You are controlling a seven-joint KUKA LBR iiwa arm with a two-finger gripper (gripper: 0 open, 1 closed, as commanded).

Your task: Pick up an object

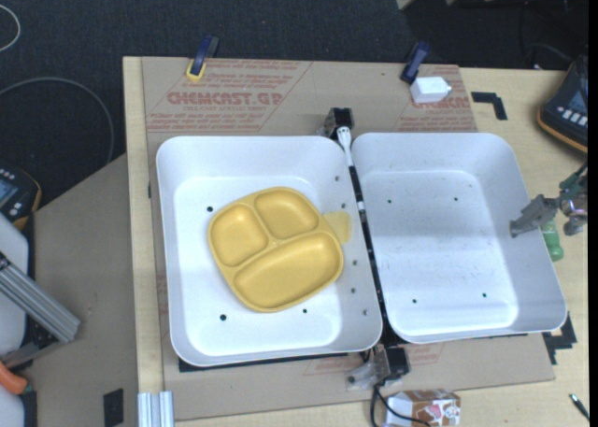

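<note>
At the right edge, the pincer (pixel 547 215) is cut off, can't tell its state; yellow plate (pixel 275 248) in left bin (pixel 177 229), bench (pixel 140 135) cardboard-topped.

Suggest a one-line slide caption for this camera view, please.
Yellow divided plate lies in the left bin; the end effector sits at the right bin's right rim.

One fixed camera, mounted above the desk (pixel 280 79), looking down at a slant. Far desk edge sits toward the top of frame, near edge toward the bottom. Distance moderate: both white bins fit whole, left bin (pixel 177 257) and right bin (pixel 523 182) side by side around the central seam, with dark floor (pixel 84 5) visible beyond the desk's far and left edges.
</note>
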